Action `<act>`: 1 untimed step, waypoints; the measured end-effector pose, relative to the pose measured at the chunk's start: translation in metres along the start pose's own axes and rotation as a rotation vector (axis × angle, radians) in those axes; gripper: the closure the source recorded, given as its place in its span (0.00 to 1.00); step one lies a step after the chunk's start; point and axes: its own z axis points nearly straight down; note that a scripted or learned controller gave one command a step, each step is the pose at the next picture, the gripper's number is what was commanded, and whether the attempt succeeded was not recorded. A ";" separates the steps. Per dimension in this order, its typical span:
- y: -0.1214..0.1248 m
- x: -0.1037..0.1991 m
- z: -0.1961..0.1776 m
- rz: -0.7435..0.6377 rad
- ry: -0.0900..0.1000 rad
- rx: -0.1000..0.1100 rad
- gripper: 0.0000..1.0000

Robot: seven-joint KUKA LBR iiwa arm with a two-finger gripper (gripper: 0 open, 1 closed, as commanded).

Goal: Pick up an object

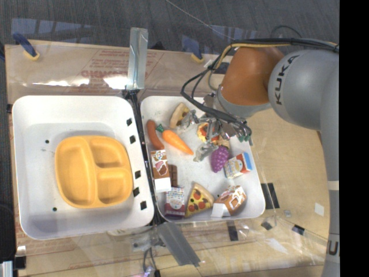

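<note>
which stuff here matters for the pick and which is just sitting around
In play: claw; right bin toys near it: carrot, grapes, hot dog.

Just lying about: yellow tray, left bin.

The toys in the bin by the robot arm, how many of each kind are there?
Pizza slices: 2
Carrot: 1
Sausage: 1
Grapes: 1
Small cartons or packets: 5
Total: 10, as far as the gripper lets me see.
</note>
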 end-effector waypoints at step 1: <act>0.035 -0.015 0.022 -0.085 -0.002 0.001 0.00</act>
